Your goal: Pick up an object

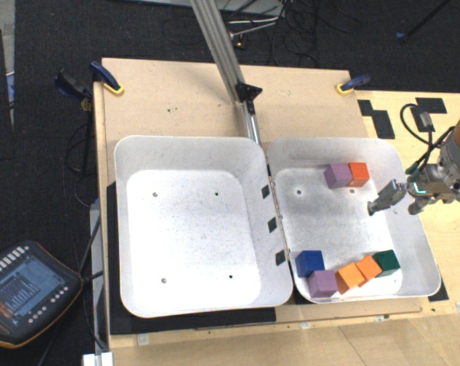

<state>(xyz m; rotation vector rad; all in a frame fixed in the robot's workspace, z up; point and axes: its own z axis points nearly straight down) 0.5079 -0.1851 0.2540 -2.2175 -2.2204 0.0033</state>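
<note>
Hovering over the right bin (413, 227), gripper (385, 198) seemingly parted, holding nothing. Eyeing the orange cube (358, 173): likely light, rigid, best pinched across flat opposite faces.

Gripper (385, 198) is hanging over right bin (413, 227) at its right side, nothing between fingers. Purple cube (337, 175) and orange cube (358, 173) are sitting touching near far wall. Along near wall: blue cube (310, 262), purple block (323, 283), orange block (351, 274), orange block (368, 267), green cube (387, 262). Left bin (138, 158) is sitting beside it.
</note>
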